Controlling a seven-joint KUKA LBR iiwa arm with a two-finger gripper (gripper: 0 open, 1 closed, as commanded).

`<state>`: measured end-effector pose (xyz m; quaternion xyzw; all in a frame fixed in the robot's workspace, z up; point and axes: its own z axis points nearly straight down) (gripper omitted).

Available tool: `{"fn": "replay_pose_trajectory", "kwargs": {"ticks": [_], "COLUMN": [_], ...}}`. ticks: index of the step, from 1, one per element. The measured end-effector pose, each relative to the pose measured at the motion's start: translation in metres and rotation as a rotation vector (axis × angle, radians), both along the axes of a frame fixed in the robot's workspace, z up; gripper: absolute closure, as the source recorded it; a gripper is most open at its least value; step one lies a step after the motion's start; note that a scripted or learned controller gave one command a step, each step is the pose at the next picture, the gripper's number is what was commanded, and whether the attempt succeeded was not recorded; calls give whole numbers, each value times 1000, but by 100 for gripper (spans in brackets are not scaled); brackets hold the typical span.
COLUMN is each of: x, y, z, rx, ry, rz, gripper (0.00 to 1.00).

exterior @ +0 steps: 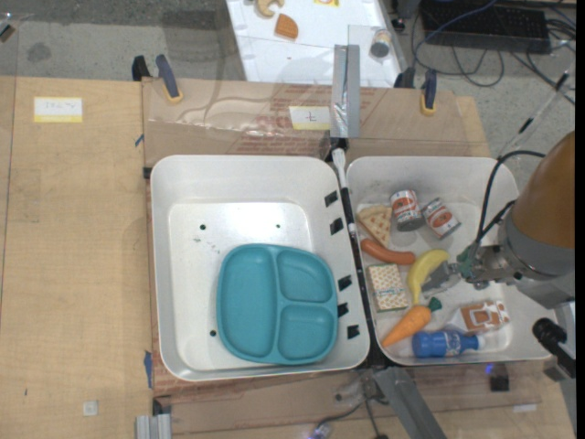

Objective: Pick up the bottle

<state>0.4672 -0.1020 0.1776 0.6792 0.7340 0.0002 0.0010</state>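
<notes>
Bottle (445, 343): one, blue, beside one carrot (405, 326); two cans (405, 209); claw (442, 279), grip state unclear.

Bright, even light (soft shadows)

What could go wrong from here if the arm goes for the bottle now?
1. The gripper sits above the banana, not the blue bottle, so closing here would likely grab the wrong item.
2. The bottle lies on its side with the carrot touching its end; a descent could catch the carrot or roll the bottle.
3. The bottle rests near the right bin's front wall, leaving little finger room.
</notes>
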Motion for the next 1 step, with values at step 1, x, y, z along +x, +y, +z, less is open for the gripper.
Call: {"fn": "replay_pose_trajectory", "kwargs": {"ticks": [1], "x": [56], "y": [14], "z": [-81], "rx": [1], "ry": [-3], "rz": [294], "gripper": [0]}}
